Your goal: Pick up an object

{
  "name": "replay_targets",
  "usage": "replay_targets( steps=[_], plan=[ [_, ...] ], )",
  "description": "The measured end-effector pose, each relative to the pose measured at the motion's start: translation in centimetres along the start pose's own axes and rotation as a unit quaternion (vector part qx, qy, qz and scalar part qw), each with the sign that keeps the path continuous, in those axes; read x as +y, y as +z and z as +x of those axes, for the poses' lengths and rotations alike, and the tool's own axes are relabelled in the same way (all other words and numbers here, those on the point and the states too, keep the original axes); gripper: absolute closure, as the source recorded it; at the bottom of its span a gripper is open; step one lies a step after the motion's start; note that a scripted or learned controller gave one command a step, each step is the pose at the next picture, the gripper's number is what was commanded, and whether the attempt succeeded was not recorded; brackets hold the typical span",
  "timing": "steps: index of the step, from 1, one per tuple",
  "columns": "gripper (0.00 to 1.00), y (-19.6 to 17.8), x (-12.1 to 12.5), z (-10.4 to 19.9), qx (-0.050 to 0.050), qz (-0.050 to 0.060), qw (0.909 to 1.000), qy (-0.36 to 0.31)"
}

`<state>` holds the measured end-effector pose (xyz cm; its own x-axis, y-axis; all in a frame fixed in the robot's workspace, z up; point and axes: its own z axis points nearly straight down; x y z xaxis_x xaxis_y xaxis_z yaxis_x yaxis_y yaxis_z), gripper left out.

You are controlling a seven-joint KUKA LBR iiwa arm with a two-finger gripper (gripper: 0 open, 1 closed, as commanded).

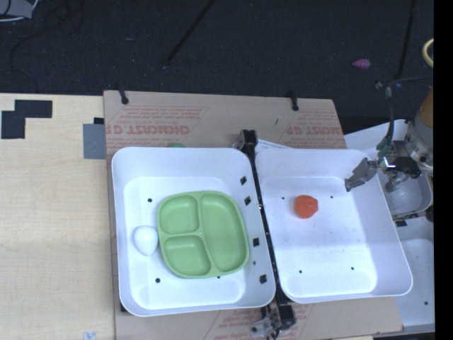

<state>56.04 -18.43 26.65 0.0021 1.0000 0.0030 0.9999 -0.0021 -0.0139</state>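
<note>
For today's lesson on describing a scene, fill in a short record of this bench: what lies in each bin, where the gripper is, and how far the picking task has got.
left bin: green divided plate with three compartments; small white egg-shaped object touching the plate's left edge
right bin: one small orange-red round object, lying alone
gripper: over the right bin's upper right rim, apart from the orange-red object
task state: nothing picked up yet
</note>
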Motion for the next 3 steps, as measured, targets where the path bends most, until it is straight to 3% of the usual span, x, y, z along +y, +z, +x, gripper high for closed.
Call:
replay_targets(
  steps=[1, 3],
  plan=[
    [0.00, -0.7, 0.2, 0.0, -0.001, -0.006, 1.0000, -0.001],
    [0.00, 11.1, -0.5, 0.3, 0.000, -0.003, 1.0000, -0.001]
  ],
)
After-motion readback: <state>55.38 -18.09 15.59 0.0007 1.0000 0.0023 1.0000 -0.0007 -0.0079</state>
